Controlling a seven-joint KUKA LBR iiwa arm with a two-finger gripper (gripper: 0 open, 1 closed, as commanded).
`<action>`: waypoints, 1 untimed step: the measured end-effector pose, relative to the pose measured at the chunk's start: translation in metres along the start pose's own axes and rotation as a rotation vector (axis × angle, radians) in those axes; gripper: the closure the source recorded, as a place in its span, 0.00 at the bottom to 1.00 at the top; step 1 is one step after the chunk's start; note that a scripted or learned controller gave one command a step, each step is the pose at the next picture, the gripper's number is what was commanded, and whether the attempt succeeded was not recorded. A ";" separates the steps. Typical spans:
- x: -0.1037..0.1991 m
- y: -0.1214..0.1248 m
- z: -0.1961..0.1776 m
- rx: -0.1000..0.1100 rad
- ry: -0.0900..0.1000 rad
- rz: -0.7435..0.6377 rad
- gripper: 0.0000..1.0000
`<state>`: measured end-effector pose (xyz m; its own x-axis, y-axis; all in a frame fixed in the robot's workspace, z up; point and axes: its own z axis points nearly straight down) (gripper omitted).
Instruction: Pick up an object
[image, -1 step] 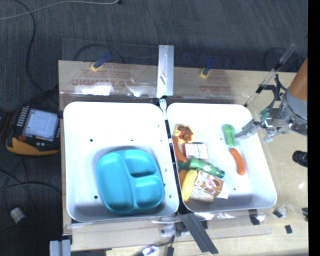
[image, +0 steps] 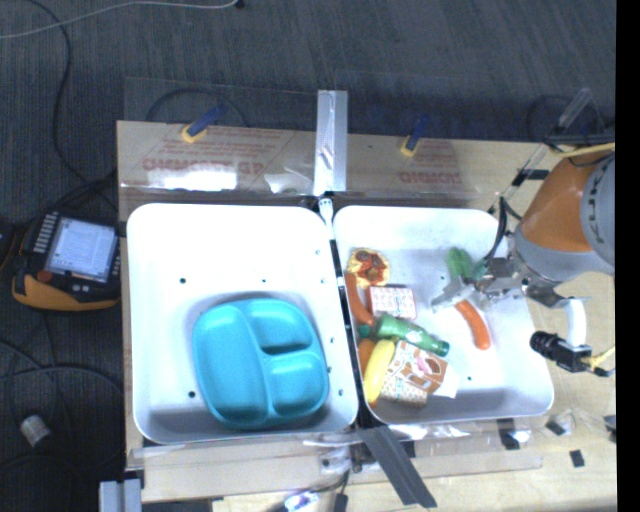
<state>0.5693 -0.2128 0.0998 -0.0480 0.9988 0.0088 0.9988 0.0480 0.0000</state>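
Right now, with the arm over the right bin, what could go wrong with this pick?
1. The gripper sits between a green item and an orange carrot-like piece; it may close on neither.
2. The other toys pile against the bin's left wall, with a green bottle lying across boxes, so a grasp there could catch several.

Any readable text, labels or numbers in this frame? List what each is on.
Nothing reads cleanly.
Red print on cardboard sheet behind the bins: mirrored, too blurred.
Small red-white box: print too small.
Carton in the right bin: graphics, no legible words.
Handheld pendant screen: glare, unreadable.
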 end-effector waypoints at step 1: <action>-0.001 0.002 0.006 -0.008 0.003 0.013 0.00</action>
<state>0.5716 -0.2133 0.0942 -0.0346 0.9993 0.0119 0.9994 0.0345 0.0081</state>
